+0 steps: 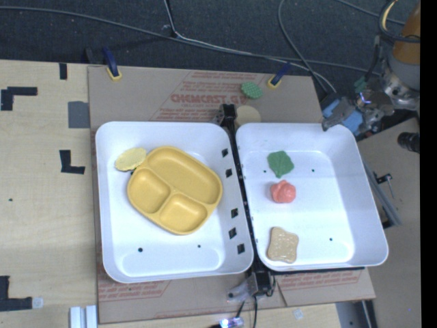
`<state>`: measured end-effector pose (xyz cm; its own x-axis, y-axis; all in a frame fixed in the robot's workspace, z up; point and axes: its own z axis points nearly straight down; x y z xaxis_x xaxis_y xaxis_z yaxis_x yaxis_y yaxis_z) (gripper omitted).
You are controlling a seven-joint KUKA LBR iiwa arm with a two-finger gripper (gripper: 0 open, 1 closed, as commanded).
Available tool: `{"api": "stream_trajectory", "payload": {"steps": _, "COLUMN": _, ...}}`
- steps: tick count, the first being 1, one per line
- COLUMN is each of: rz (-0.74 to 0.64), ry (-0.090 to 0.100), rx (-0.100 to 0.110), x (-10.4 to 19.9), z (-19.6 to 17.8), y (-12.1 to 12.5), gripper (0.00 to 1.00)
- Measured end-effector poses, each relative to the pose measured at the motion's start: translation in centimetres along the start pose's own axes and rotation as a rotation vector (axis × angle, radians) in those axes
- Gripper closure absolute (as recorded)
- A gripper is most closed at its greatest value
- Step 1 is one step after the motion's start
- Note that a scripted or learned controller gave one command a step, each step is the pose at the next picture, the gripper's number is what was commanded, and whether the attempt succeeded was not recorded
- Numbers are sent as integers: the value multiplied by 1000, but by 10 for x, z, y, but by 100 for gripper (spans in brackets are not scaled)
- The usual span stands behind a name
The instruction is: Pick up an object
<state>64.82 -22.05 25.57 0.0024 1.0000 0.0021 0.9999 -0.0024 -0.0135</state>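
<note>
The gripper point(345, 115) hangs just outside the far right corner of the right bin point(341, 203), over the bench rather than over the bin floor. It appears as a blue and grey cluster below the arm's wrist; whether it is spread or pressed together I cannot tell, and nothing is visible in its grasp.

Right bin contents, all lying on the white floor in a rough line from the far edge toward the near edge:
- green leaf-shaped piece point(280, 162), far-middle of the bin, nearest of the three to the gripper but still apart from it, offset toward the bin's left and near side.
- pink-red rounded piece point(283, 192), just beside the green one on its near side, at mid-bin.
- tan bread-like slice point(282, 244), close to the near edge, well apart from the gripper.

Left bin point(116, 251) contents:
- yellow compartment tray point(175, 188), lying at a slant across the bin's middle.
- pale yellow ridged chip point(130, 158), touching the tray's far left rim, near the bin's far left corner.

Outside the bins, on the cardboard sheet point(171, 94) beyond the far edges: a small green ridged piece point(251, 89), beside it a pale round piece point(248, 113), partly hidden by the bin junction. Two blue clamps point(110, 65) pin the cardboard's far edge.
</note>
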Motion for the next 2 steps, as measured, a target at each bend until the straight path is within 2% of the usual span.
{"api": "stream_trajectory", "payload": {"steps": 1, "rz": -3, "ry": -3, "rx": -13, "x": 1, "z": -8, "y": 2, "gripper": 0}}
{"api": "stream_trajectory", "payload": {"steps": 2, "rz": -4, "ry": -2, "rx": -8, "x": 11, "z": 45, "y": 1, "gripper": 0}}
